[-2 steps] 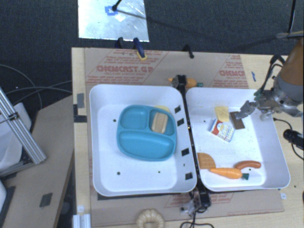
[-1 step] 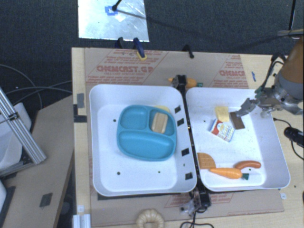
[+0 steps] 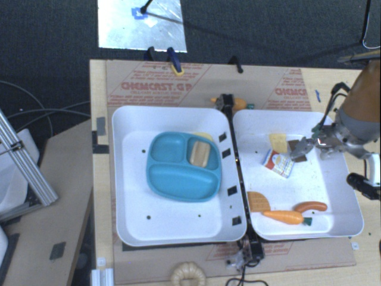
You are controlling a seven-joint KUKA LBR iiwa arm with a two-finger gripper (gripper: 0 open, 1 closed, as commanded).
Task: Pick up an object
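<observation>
The arm [image 3: 357,115] reaches over the right bin [image 3: 339,177], its gripper [image 3: 299,150] just right of a small packet [image 3: 278,163] and a yellow block [image 3: 278,142], with a carrot [image 3: 284,217] and sausage [image 3: 310,207] nearer the front.

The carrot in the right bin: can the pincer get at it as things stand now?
Probably yes. The carrot lies flat near the front wall of the right bin, with nothing on top of it. A sausage and a brown piece lie close beside it, and the pincer is over the same bin.
</observation>
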